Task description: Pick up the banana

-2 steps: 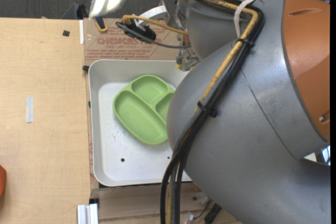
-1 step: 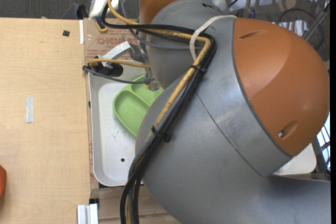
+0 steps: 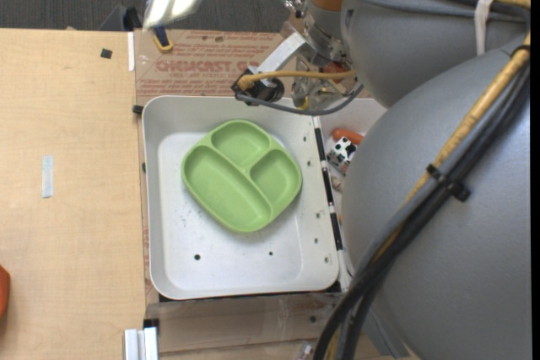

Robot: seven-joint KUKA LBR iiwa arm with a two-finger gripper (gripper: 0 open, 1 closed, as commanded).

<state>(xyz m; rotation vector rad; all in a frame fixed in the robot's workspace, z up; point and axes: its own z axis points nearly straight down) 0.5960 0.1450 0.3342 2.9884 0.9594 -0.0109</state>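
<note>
The grey arm (image 3: pixel 439 181) fills the near right, covering most of the right bin. In the left white bin (image 3: pixel 169 265) lies a smooth green divided plate (image 3: pixel 242 174). Just right, a black-and-white spotted toy (image 3: pixel 341 151) peeks out. Farther back sits the gripper (image 3: pixel 316 93); its jaws cannot be judged. No banana is visible, so a blind grab could seize the toy.

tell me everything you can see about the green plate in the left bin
The green plate is a light green, plastic-looking divided dish with rounded corners and three compartments: one long one along its lower left, two smaller ones at its upper right. All three look bare. It lies flat and right side up, turned at a diagonal, on the floor of the left white bin, toward the bin's far side. Nothing else touches it.
</note>
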